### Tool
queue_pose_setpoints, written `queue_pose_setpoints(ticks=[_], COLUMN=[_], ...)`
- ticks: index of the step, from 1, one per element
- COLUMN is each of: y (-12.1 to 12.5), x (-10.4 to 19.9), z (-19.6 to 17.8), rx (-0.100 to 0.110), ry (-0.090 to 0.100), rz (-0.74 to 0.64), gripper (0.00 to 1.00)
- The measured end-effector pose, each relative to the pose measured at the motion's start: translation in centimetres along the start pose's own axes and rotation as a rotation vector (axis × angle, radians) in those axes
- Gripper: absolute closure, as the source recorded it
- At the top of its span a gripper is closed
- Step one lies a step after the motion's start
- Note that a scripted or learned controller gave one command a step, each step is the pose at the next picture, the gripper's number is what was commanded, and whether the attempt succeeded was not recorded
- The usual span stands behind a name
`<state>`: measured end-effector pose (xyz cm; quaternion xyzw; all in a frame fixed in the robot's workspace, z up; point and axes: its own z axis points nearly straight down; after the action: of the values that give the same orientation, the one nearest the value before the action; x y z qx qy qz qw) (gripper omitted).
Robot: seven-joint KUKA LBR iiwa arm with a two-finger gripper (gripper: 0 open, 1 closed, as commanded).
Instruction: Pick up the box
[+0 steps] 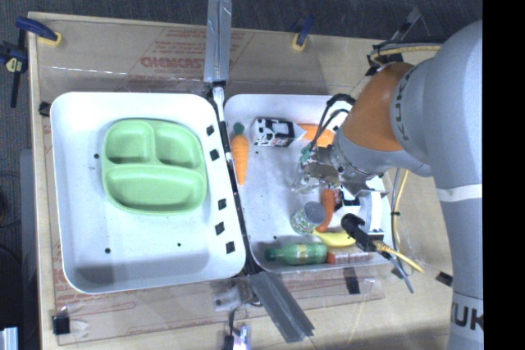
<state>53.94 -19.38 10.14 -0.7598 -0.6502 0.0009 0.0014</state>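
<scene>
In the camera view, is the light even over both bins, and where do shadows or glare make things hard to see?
In the camera view, light is bright and mostly even; the left bin shows a soft shadow in its lower corner, beside the green tray. In the right bin, the arm hides and shades the items near the gripper. Faint glare streaks cross the bench.
</scene>
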Motion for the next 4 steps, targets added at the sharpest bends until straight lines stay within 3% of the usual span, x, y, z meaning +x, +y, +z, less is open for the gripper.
queue_pose_setpoints(ticks=[1, 2, 3, 4], y=[-2.6, -0.8, 0.9, 0.9], x=[1.2, 3.3, 6.9, 6.8], z=[-11.3, -2.4, -7.1, -7.1], rx=[-0.002, 0.002, -0.001, -0.001], ry=[0.0, 0.001, 0.0, -0.001], rz=[0.184, -0.135, -0.294, -0.294], gripper=[1.0, 1.0, 1.0, 0.0])
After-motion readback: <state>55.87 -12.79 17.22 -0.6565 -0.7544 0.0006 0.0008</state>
